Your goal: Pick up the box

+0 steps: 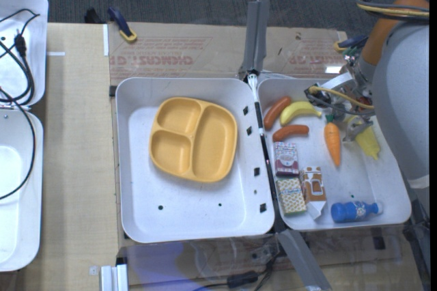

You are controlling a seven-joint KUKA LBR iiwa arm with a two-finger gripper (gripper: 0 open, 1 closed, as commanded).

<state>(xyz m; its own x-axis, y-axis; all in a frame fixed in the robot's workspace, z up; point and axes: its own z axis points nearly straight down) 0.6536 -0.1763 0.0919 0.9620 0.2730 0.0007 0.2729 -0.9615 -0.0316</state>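
You'll find the big grey robot arm (410, 112) cut off by the frame's right edge, and it covers the upper right corner of the shallow white right-hand bin (372, 177). A pale yellow flat piece (369, 143) lies half hidden beside it, so its kind is unclear. The print on the small maroon-and-white cardboard box (286, 158), the orange-and-white carton (314, 184) and the green-patterned carton (291, 195) is too small to read. The white moulded tubs (20, 214) are clipped at far left.

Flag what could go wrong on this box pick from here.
1. Three boxes lie close together: dark red box, patterned box, orange-white carton. The tool may catch the wrong one, or two at once.
2. They lie along the left wall of the right bin, so there is likely little room on that side.
3. The tool hovers by the carrot and banana, apart from the boxes; crossing over could knock the carrot.
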